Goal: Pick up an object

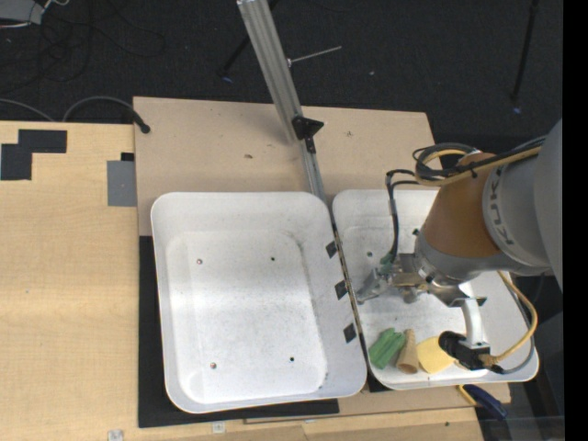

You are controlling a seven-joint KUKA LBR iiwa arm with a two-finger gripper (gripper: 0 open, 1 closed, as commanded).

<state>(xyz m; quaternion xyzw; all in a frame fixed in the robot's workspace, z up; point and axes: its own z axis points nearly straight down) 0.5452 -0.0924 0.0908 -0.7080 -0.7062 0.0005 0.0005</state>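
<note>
The hand (384,280) hung low inside the right bin (366,217), close to the wall that bin shares with its neighbour, and nothing could be seen gripped in it; whether it was apart or together could not be told from this slanted view, since the wrist and the orange band of the arm (464,220) covered much of it from above. The arm itself came in over the bin's right side. Nearer the front edge of the same bin lay three small things in a row, all apart from the hand: a green object (387,347) nearest the shared wall, a tan block (407,353) touching it on the right, and a yellow object (434,357) just beside the block. The left bin (239,310) sat edge to edge with the right one, its white floor speckled. Both bins rested on the counter (64,320), and a long aluminium rail (276,72) slanted up from behind the seam between them.
</note>
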